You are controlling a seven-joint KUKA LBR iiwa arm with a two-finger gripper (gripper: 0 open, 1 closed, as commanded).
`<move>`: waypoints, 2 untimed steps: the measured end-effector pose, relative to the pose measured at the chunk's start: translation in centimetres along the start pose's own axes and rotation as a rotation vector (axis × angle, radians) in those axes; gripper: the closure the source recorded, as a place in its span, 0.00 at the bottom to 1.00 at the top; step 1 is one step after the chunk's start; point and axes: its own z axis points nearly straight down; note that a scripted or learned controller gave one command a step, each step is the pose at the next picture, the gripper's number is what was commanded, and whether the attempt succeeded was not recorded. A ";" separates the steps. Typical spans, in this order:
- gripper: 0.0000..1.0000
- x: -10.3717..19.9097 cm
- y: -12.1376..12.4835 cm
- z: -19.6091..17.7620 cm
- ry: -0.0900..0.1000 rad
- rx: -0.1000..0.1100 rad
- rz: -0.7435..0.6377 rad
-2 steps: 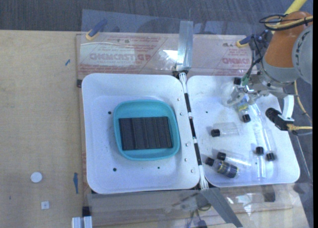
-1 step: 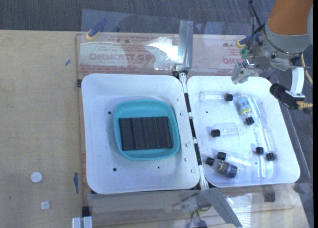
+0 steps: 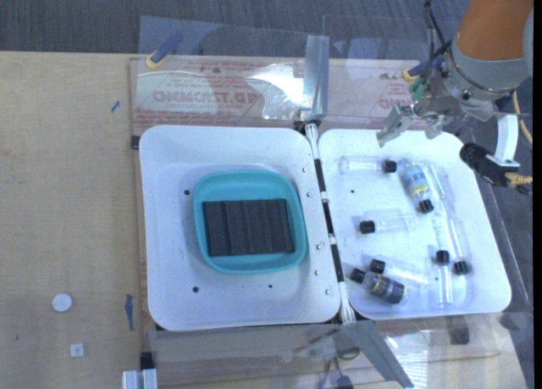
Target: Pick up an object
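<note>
several clear vials (image 3: pixel 405 223) lie scattered in the right bin (image 3: pixel 487 209); gripper (image 3: pixel 413 121) hovers over its far edge, fingers spread, pinching nothing.

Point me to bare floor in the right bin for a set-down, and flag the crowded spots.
In the right bin, the best bare patch is the left-centre floor, between the top vial and the middle vial. A smaller strip lies along the left wall below that. It is crowded on the right side and lower middle, where vials overlap around the blue-labelled vial and the dark vial. The gripper sits above the top edge.
</note>
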 end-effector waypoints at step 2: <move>0.00 -7.7 2.2 15.8 -0.001 -0.011 -0.011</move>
